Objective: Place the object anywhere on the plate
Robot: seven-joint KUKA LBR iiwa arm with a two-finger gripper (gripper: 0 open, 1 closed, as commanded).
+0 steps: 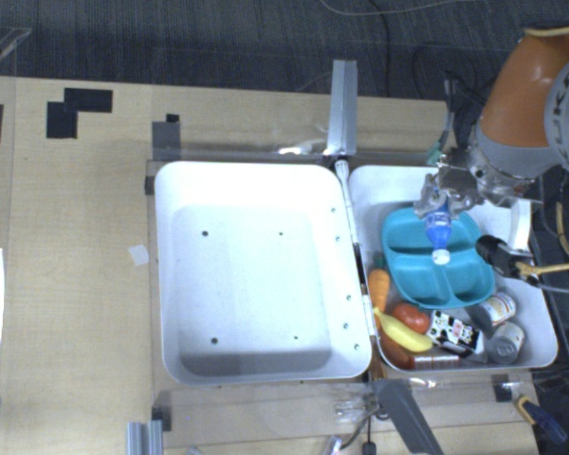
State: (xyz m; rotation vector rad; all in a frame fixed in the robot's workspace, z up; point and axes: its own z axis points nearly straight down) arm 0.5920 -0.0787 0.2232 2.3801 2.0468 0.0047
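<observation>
Reaching in over the right bin [548, 341], we see the arm [536, 93] with its gripper [440, 205] above the blue divided plate [455, 278], fingers clamped on a small blue bottle [438, 229] hanging over the plate's far compartment. Risk as we judge it: released upright, the bottle tips and rolls off toward the banana [403, 333].

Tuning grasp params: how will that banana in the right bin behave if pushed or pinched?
The banana is curved, so a push would probably pivot it rather than roll it. It looks smooth, maybe plastic, so likely light and slippery. It lies wedged against the tomato and bin wall, leaving finger room tight.
</observation>
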